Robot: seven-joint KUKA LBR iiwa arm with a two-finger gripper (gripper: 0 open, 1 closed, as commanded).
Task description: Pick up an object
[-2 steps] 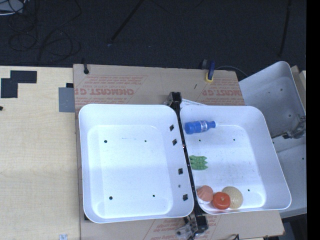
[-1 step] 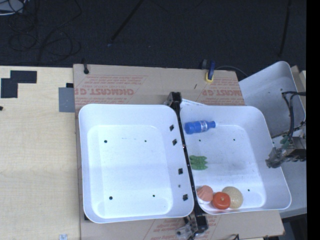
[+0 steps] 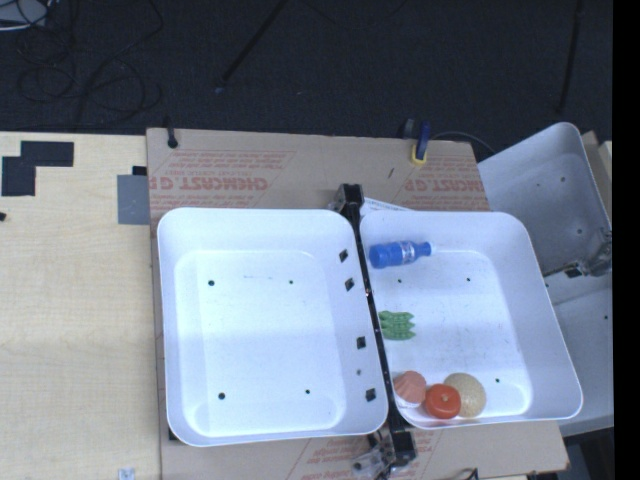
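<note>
On the wooden bench (image 3: 70,318), a printed cardboard sheet (image 3: 300,168) lies under both bins, I'd guess to give them a flat, non-slip bed. The two bins sit rim to rim, and small black clips (image 3: 361,342) run down the seam between them, which probably stops either one sliding when something is nudged. The left bin (image 3: 172,318) has bare floor from my feed. The right bin (image 3: 545,298) is the one nearer the side the arm reaches in from, and it holds everything I could go for. Largest is a blue bottle (image 3: 398,254) lying on its side at the far end, close to the seam, with its pale cap pointing towards the arm's side. At the near end three round pieces are bunched against the wall, likely rolled there along the curved floor. A cream ball (image 3: 468,392) is outermost, a red ball (image 3: 442,401) touches it, and a pinkish one (image 3: 408,385) sits on the seam side. Smallest is a green ridged piece (image 3: 397,325), maybe a toy vegetable, lying alone by the seam between the bottle and the cluster. I judge the bottle the easiest pick, since it lies apart from the rest, while the crowded balls could roll away from a grasp.
</note>
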